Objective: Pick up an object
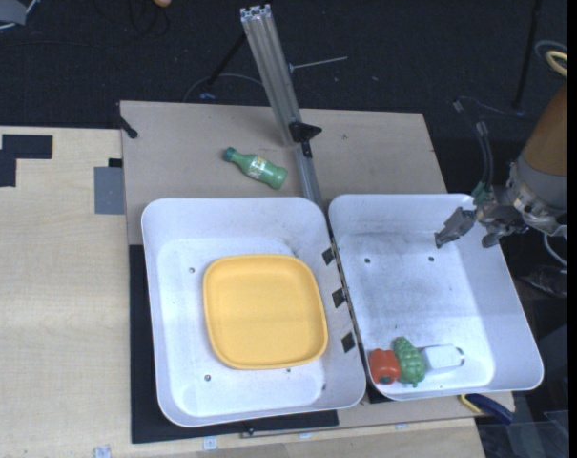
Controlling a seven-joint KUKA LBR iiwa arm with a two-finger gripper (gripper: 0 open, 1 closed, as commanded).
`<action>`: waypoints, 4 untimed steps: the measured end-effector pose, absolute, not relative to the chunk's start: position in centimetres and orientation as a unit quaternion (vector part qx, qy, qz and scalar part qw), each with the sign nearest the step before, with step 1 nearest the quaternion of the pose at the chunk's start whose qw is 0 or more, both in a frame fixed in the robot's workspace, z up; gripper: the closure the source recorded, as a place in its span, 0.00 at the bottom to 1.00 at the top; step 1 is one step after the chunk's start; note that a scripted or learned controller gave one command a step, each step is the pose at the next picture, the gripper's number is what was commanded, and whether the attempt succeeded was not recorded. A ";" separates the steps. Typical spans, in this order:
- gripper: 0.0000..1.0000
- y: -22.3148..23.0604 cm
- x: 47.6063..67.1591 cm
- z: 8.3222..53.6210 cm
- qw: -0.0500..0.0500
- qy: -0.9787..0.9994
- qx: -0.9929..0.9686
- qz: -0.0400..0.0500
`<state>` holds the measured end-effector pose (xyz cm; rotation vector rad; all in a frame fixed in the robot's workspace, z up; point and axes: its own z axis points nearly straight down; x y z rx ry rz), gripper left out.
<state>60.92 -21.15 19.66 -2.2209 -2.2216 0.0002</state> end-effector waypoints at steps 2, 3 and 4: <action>0.00 -21.8 61.1 9.6 0.002 -0.708 -0.707 0.001; 1.00 -21.8 61.2 10.9 0.000 -0.708 -0.707 0.000; 1.00 -21.1 61.5 16.8 -0.002 -0.707 -0.707 -0.001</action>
